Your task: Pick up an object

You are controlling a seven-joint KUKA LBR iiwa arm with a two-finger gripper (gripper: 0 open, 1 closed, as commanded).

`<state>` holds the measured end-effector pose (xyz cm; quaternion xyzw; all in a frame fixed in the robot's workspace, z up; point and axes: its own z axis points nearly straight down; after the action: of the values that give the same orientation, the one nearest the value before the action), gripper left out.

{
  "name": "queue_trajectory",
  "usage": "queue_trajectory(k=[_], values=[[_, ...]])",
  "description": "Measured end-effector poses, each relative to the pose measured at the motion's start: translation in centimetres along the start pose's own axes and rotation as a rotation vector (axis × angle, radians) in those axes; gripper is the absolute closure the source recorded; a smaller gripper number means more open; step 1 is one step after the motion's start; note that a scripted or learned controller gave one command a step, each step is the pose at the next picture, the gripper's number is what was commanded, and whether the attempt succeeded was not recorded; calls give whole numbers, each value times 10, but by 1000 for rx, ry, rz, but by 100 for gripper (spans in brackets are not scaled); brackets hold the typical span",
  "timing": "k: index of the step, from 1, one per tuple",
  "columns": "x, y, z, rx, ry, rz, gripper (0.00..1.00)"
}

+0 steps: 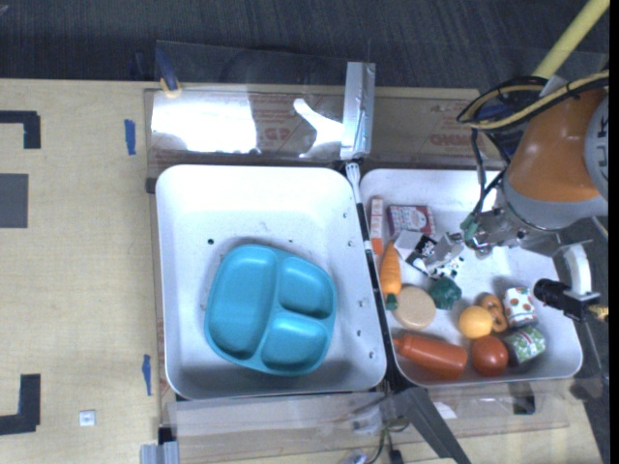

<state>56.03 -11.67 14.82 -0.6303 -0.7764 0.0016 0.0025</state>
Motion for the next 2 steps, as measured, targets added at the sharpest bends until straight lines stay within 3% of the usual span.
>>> queue_trajectory(k=[1, 2], values=[[-26, -66, 61, -9, -4, 2, 0], [-59, -21, 62, -11, -4, -9, 0]])
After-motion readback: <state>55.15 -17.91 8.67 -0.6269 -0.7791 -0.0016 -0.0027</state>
